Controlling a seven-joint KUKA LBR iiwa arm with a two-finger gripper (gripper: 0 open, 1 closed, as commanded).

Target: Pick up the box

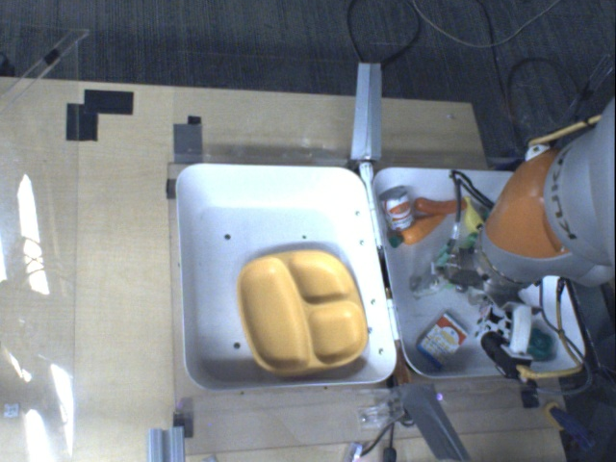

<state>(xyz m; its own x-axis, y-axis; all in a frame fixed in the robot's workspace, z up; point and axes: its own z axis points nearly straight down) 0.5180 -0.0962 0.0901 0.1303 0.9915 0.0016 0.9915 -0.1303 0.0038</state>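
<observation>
The box (442,338) is small, white with orange and blue print, and lies flat near the front of the right bin (421,360). My gripper (450,269) hangs over the middle of that bin, a little behind and above the box and apart from it. The grey arm with its orange band (523,216) comes in from the right and hides the bin's right side.
A small can (397,206), an orange object (429,223) and a yellow item (471,216) lie at the back of the right bin. A green object (540,346) sits at its front right. The left bin (217,210) holds a yellow compartment tray (300,308).
</observation>
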